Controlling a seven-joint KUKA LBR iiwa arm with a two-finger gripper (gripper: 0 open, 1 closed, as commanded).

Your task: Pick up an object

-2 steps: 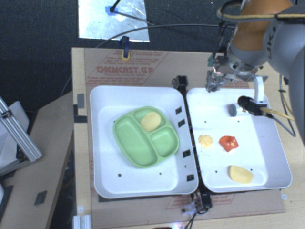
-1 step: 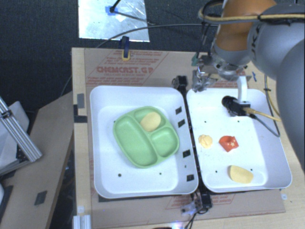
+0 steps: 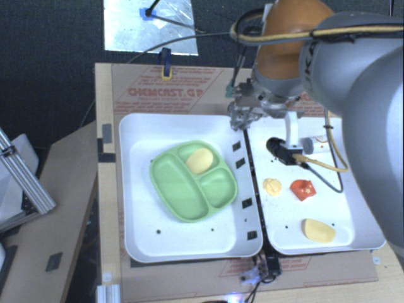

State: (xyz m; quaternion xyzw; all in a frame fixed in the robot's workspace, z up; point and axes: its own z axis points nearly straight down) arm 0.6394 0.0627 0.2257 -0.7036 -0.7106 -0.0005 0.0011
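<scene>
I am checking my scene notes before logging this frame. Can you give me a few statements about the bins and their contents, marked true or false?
1. The green divided plastic plate sits in the left white bin. True.
2. A pale yellow rounded piece lies in one compartment of that plate. True.
3. The red angular piece lies on the green plate. False: it lies in the right white bin.
4. The gripper is over the far end of the divide between the bins. True.
5. The yellow wedge-shaped piece touches the red piece. False: they lie apart.
</scene>
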